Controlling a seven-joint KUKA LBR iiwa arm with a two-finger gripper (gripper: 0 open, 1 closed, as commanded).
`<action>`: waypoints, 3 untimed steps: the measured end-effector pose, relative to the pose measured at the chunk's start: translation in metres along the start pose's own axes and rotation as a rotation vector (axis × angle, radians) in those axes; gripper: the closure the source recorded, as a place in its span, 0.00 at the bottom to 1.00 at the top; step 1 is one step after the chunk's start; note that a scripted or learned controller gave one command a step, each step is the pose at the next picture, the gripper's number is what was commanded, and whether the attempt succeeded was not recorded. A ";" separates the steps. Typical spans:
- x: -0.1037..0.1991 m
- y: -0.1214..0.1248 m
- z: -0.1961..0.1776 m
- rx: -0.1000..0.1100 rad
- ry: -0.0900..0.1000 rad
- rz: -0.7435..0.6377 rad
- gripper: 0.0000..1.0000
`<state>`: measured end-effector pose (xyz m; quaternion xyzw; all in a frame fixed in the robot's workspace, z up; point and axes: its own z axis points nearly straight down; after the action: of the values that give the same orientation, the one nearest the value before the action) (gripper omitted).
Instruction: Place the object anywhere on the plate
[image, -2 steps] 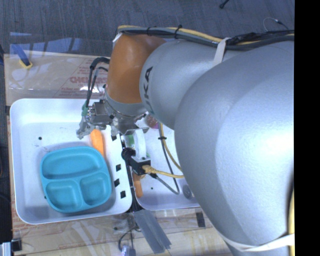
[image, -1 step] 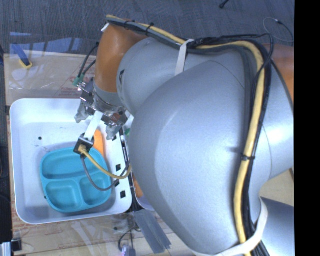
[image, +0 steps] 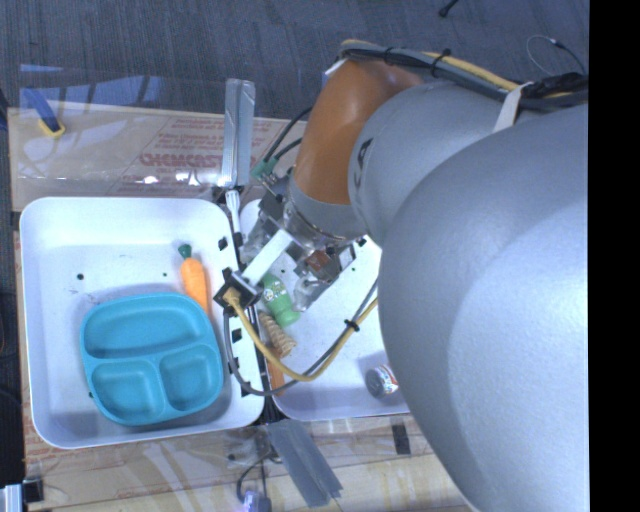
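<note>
- The arm (image: 480, 250) reached in from the right and covered most of the right bin (image: 330, 395), with its wrist hanging low over that bin's left part, close to the wall shared with the left bin (image: 45, 300).
- The gripper (image: 285, 290) sat among cables and brackets; whether it was released, clenched or grasping something could not be told from this view.
- Just under the wrist lay a small green thing (image: 281, 302) and, below it, a tan ridged piece (image: 279, 342), both in the right bin. Which of them the arm was after could not be told.
- A small shiny round thing (image: 380, 381) rested near the front of the right bin, apart from the others.
- The blue plate (image: 150, 360), divided into three compartments, lay in the front half of the left bin with nothing on it.
- A toy carrot (image: 194, 280) lay in the left bin just beside the plate's upper right corner, off the plate.
- Judging by this, the task was at the picking stage: nothing had reached the plate yet.
- The next move would call for a secure hold on one thing, a lift clear of the wall between the bins, a carry leftward, and a release above any compartment of the plate.
- The cluttered wrist and the closeness to the wall made a missed grasp a fair risk.
</note>
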<state>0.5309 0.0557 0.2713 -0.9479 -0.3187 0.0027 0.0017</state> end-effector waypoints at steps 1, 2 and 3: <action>0.008 -0.058 0.138 0.001 -0.002 0.199 0.00; 0.012 0.033 0.080 0.000 0.001 0.285 0.00; 0.007 -0.060 0.087 -0.002 0.002 0.391 0.00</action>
<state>0.4997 0.1074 0.1847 -0.9917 -0.1287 0.0019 0.0004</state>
